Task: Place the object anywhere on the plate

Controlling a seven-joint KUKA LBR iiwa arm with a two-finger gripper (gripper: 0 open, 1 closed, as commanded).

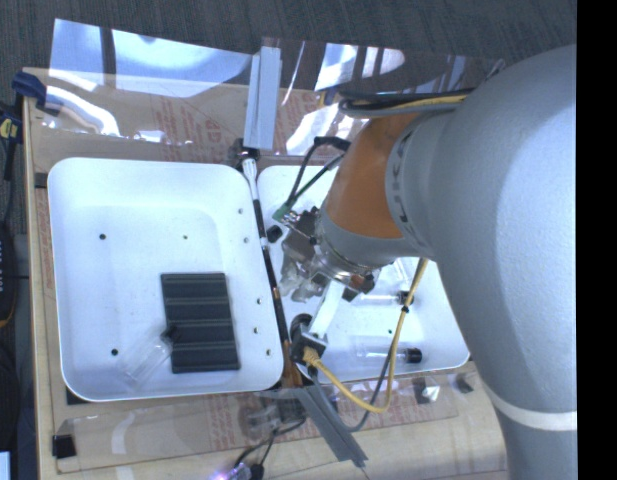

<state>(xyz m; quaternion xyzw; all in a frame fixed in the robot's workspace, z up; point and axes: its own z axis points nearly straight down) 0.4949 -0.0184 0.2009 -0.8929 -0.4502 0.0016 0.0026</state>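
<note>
Two white bins sit side by side on my table: the left bin point(78, 268) holds the dark ribbed plate point(199, 322) with a clear object point(148, 360) just beside its lower-left corner. My end effector point(306, 268) hangs over the right bin point(438, 338) near the dividing rims; its finger state I cannot tell, and open floor lies above the plate.

You are looking at a robotics lab: an industrial arm point(468, 168) with exposed cables reaches over a desk point(138, 133) carrying two white bins point(78, 268), taped plastic sheeting, clamps at the edge, and grey carpet point(288, 3) beyond.
</note>
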